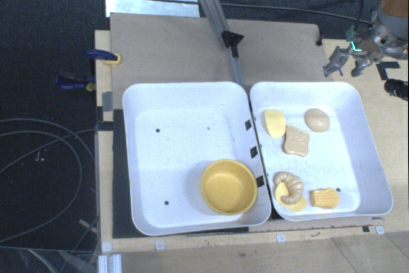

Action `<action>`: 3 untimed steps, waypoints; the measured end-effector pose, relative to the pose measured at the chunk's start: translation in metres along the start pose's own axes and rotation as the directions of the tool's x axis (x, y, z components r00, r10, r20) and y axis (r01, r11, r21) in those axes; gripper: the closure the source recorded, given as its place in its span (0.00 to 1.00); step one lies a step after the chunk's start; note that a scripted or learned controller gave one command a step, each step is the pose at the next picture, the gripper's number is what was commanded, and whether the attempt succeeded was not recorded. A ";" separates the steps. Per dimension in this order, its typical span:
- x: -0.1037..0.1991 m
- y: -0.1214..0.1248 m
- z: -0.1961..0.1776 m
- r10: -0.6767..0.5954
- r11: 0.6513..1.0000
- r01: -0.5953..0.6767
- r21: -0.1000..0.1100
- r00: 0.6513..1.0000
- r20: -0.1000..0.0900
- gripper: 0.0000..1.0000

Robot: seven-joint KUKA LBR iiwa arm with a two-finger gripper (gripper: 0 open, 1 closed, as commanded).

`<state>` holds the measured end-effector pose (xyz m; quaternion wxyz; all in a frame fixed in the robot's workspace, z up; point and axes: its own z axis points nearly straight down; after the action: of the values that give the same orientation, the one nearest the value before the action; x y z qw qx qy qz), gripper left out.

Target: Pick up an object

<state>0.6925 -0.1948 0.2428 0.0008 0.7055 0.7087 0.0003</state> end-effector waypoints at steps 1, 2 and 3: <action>0.000 0.000 -0.001 0.000 1.000 0.000 -0.002 1.000 0.000 0.00; -0.001 -0.005 0.060 0.002 1.000 -0.002 0.003 1.000 0.000 0.00; 0.005 -0.010 0.119 -0.001 1.000 0.001 0.003 1.000 -0.001 0.00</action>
<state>0.6821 -0.1900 0.1235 -0.0007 0.7052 0.7090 -0.0007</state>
